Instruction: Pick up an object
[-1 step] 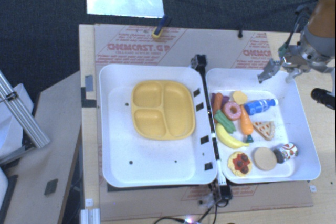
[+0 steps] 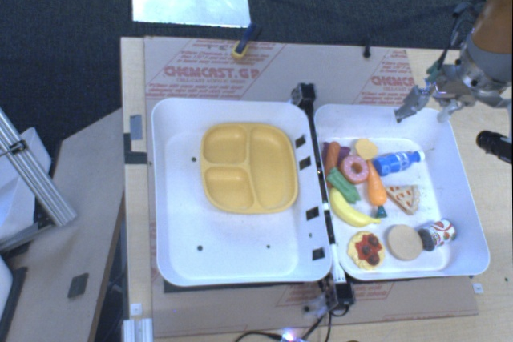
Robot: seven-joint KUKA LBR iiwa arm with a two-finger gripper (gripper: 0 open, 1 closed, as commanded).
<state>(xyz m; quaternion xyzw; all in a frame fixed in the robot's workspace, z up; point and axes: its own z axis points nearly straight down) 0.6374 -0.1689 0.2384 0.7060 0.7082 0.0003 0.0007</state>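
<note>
Dark carpet surrounds a pale wooden bench [image 2: 96, 172] carrying two shallow white bins side by side. Nothing is lifted yet; the likely pick is the blue bottle [image 2: 397, 162], lying on its side in the upper middle of the right bin [image 2: 469, 196], fairly free of its neighbours. To its left sit a small yellow round piece [image 2: 366, 148] and a pink doughnut [image 2: 354, 169]; below it lie a carrot [image 2: 376, 184], a pizza slice [image 2: 404, 198], a banana [image 2: 350, 210], a round biscuit [image 2: 404, 242], a small pizza [image 2: 367, 249] and a little can [image 2: 438, 233]. The left bin [image 2: 176, 252] holds a yellow divided plate [image 2: 244, 168].

At the upper right of the frame the hand [image 2: 427, 102] hangs above the right bin's far rim, grasping nothing, its two fingers spread apart. To do this well, I'd say it should travel down-left until centred over the bottle, turn so the fingers straddle its narrow width, and descend straight, keeping clear of the carrot tip and doughnut.
</note>
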